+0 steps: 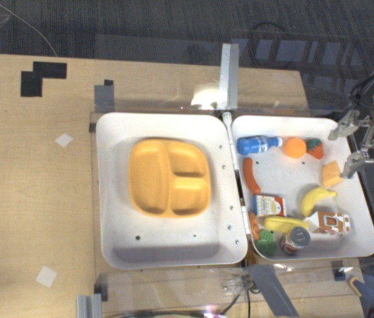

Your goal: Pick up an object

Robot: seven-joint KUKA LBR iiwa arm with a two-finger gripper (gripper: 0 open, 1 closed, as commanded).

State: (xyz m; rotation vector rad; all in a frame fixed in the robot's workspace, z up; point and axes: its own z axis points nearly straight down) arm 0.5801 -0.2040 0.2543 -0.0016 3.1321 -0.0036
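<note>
Bench (34, 197): pale wood-grain top, flat, with black angular markings at the far left and small grey squares scattered on it.

Left bin (107, 177): shallow white tray with rounded corners and a matte surface, small dark dots along its rim.

Right bin (365, 237): same shape and finish, set just beside the left bin, with a metal post rising behind the seam between them.

Yellow plate (169, 177): smooth moulded plastic, rounded square, divided into three compartments, lying flat in the middle of the left bin.

Objects for picking, all toy-like and lying in the right bin:
- Red sausage (251, 175): long, slightly curved, glossy, near the bin's left wall.
- Blue bottle (258, 144): lying on its side with a white cap, at the far left corner.
- Banana (317, 198): yellow, curved, smooth, near the centre.
- Small carton (332, 223): white with brown print, lying flat at the near right.
- Red-and-white packet (269, 206): flat, just beside a second long yellow piece (286, 224).
- Orange ball (295, 148): round, next to a red and green piece (314, 149).
- Cheese wedge (331, 173): pale orange, blocky, near the right wall.
- Tin can (295, 240): metallic, at the near edge.

Gripper (353, 144): grey metal fingers over the bin's far right rim, parted, nothing between them.
</note>
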